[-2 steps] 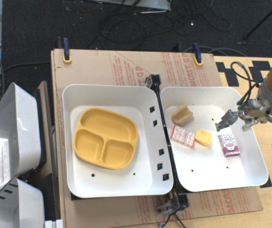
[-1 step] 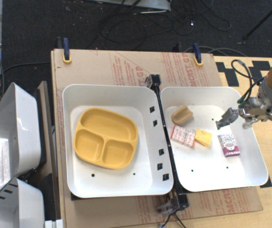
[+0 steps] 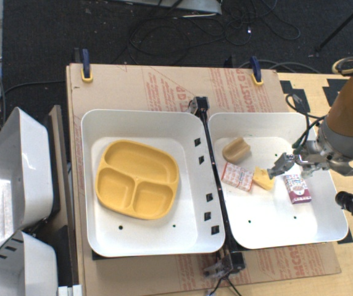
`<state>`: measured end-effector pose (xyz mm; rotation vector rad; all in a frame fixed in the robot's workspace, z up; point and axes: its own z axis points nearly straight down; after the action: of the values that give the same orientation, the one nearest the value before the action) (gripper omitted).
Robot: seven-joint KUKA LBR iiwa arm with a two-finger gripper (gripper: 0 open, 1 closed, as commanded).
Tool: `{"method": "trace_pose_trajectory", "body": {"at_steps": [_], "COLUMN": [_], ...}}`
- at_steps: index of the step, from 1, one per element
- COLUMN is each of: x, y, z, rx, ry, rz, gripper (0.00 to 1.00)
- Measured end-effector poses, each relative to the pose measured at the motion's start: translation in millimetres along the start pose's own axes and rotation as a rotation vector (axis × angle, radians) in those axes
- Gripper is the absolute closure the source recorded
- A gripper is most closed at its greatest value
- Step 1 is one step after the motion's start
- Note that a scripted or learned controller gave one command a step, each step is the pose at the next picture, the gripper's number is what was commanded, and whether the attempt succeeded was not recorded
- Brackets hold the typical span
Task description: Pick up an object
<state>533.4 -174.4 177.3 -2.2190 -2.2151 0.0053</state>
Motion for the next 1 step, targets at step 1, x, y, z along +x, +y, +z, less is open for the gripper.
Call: {"method": "trace_pose_trajectory", "body": {"at_steps": [1], "x": [5.4], "y": [-2.6], "z": [63.8], "rx": [0.000], "ry": [0.000], "rz": [0.001], "gripper": [0.00]}}
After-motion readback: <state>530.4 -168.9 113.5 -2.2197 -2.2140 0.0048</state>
